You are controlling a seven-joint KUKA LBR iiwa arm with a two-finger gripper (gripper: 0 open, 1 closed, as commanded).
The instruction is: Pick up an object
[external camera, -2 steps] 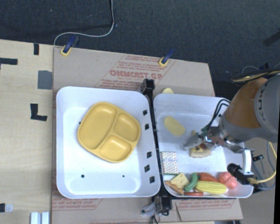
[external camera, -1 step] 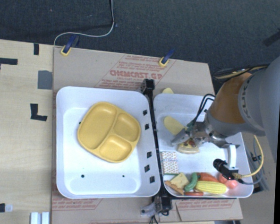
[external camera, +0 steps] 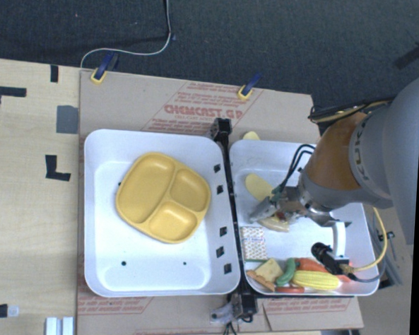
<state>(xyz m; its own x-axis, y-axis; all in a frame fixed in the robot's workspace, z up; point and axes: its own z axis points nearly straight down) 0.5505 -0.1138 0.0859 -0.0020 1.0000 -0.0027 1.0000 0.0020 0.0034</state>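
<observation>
My gripper [external camera: 269,211] is down low in the right bin [external camera: 354,229], near its left-centre. It sits right at a small tan and beige item [external camera: 280,222], touching or just over it; I cannot tell whether the item is gripped. A pale yellow piece [external camera: 257,184] lies just behind the gripper. A patterned white packet [external camera: 253,241] lies in front of it. Along the bin's front edge are a yellow corn cob [external camera: 318,280], a green pepper [external camera: 286,272], a red-orange piece [external camera: 310,265] and a tan cracker-like piece [external camera: 265,275].
The left bin [external camera: 98,255] holds a yellow divided plate [external camera: 163,197]. A black divider with clips [external camera: 225,199] runs between the bins. A small yellow item [external camera: 250,137] rests at the right bin's far rim. The arm's grey and orange body [external camera: 351,165] covers the bin's right side.
</observation>
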